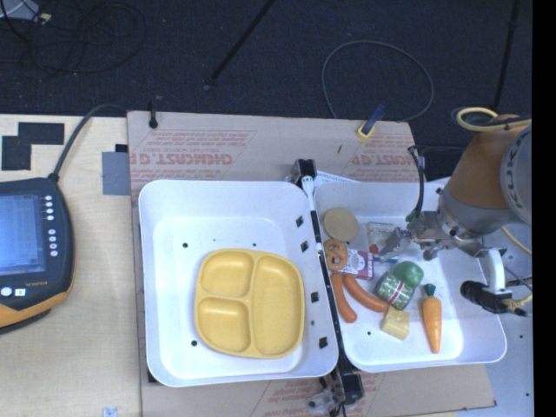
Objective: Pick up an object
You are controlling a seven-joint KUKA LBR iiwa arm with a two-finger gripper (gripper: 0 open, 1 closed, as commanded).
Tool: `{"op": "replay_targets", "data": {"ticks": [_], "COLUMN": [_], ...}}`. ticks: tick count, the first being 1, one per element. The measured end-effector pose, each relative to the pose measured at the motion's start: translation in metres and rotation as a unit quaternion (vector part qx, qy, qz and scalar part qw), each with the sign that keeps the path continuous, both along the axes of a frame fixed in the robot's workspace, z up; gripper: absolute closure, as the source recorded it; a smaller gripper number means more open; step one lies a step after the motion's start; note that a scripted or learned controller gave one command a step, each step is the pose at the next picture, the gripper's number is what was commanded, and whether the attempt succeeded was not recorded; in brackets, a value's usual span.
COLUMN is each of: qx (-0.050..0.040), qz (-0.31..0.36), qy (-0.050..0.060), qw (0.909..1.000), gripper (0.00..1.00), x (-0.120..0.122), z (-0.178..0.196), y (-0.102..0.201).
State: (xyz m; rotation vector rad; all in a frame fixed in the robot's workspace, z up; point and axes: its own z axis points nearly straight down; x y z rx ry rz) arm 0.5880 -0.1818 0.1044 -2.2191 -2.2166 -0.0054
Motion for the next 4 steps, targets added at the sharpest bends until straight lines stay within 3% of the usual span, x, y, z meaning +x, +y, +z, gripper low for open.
{"op": "replay_targets", "data": {"ticks": [1,2,3,4], "qx": [-0.0037,-0.0029,-0.0012,-0.002], "qz": [0.001,0.003,0.002,0.003], "qy": [0.0,0.0,0.003,-0.002], "qw": [1.0,1.0,1.0,1.0], "gripper": [0.0,0.0,1.0,1.0], "x": [-0.028,0.035,0.033,0.035], "z": [-0.018,-0.018,-0.01,0.086], "y": [0.031,0.051,0.051,0.107]}}
